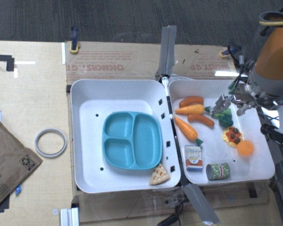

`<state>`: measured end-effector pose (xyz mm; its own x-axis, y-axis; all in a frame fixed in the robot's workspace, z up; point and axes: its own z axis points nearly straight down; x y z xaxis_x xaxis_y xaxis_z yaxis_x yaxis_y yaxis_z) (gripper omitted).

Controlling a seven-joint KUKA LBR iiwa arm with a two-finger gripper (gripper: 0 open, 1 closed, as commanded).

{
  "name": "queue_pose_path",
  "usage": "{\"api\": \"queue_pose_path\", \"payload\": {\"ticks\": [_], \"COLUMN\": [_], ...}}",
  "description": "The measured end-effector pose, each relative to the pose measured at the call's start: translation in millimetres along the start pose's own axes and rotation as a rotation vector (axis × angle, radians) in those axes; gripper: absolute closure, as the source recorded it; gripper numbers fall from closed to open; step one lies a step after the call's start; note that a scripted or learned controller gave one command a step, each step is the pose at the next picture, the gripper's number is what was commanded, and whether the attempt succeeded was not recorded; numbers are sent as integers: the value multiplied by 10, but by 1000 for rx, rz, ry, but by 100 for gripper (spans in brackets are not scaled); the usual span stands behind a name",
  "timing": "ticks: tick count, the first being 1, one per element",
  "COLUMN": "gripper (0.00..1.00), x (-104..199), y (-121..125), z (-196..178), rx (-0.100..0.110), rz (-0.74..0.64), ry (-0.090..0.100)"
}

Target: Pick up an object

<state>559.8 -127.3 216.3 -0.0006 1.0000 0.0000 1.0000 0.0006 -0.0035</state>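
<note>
The gripper [225, 103] hangs low over the upper middle of the right bin [266, 166], reaching in from the right, and its metal parts blur together against the toys, so whether it is spread or closed cannot be told; nothing is visibly held in it. Right below it sits a green leafy toy [226, 119], touching or nearly touching the tip, which looks like the likeliest target.

Just to the left lie two carrots [191, 109] [186, 128] and two sausages [192, 100] [201, 120], packed close together. To do this step well, the arm should come straight down on the green piece, centred, so it does not catch the carrot's leafy end beside it. A skewed approach would probably push the toy toward the bin wall instead of closing around it.

Further out in the same bin are a small pizza [232, 136], an orange [245, 148], a green can [219, 172] and a juice carton [193, 157], all well spaced and easier alternatives. The left bin [85, 126] holds a blue divided plate [132, 140] and a waffle piece [159, 175]. A roll of tape [51, 142] lies on the counter [28, 102] beyond.
</note>
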Motion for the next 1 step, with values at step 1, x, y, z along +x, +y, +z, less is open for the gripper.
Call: {"api": "queue_pose_path", "payload": {"ticks": [1], "gripper": [0], "x": [259], "y": [357], "z": [1240], "rx": [-5], "rz": [-90], "ry": [-1]}}
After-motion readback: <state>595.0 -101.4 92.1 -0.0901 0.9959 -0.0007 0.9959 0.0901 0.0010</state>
